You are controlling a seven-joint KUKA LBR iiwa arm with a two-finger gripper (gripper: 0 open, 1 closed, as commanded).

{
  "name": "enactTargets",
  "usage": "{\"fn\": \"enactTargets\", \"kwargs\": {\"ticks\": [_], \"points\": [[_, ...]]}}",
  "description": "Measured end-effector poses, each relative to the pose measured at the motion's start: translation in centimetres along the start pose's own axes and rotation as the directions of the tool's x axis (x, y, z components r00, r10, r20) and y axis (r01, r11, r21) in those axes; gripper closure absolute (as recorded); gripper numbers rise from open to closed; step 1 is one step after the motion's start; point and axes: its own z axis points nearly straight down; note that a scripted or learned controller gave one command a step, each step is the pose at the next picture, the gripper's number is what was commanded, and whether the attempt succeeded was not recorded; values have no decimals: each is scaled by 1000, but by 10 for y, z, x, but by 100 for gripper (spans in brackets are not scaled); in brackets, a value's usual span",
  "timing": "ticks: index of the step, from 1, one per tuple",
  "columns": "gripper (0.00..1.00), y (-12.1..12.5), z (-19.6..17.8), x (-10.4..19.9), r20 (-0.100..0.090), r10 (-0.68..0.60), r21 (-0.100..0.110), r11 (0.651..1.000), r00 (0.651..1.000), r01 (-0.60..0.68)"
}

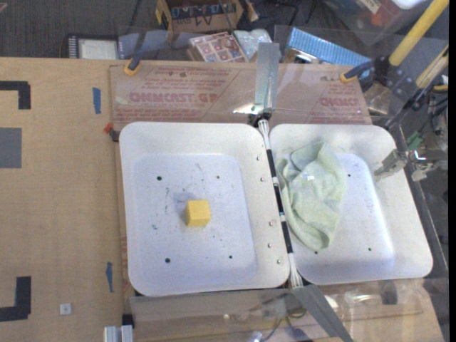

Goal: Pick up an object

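A small yellow cube (198,213) sits near the middle of the left white bin (142,148), alone on its speckled floor. A crumpled pale green cloth (313,191) lies in the left half of the right white bin (385,248), reaching from near the back rim toward the middle and touching the bin's left wall.
The two bins meet at a narrow seam (278,205). A clear plastic sheet (185,95) with orange clamps lies behind them, with boxes and clutter (214,45) further back. A brown board (50,191) stretches to the left. Metal fittings (399,161) stand at the right bin's right edge.
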Motion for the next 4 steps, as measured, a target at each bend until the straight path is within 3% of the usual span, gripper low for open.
{"fn": "enactTargets", "kwargs": {"ticks": [1, 2, 3, 4], "points": [[0, 26, 90, 60, -1, -128, 1, 992, 992, 128], [0, 14, 58, 124, -2, -108, 3, 994, 994, 108], [0, 44, 107, 104, 1, -303, -2, 953, 953, 303], [0, 30, 115, 119, 0, -565, -1, 825, 825, 565]]}}
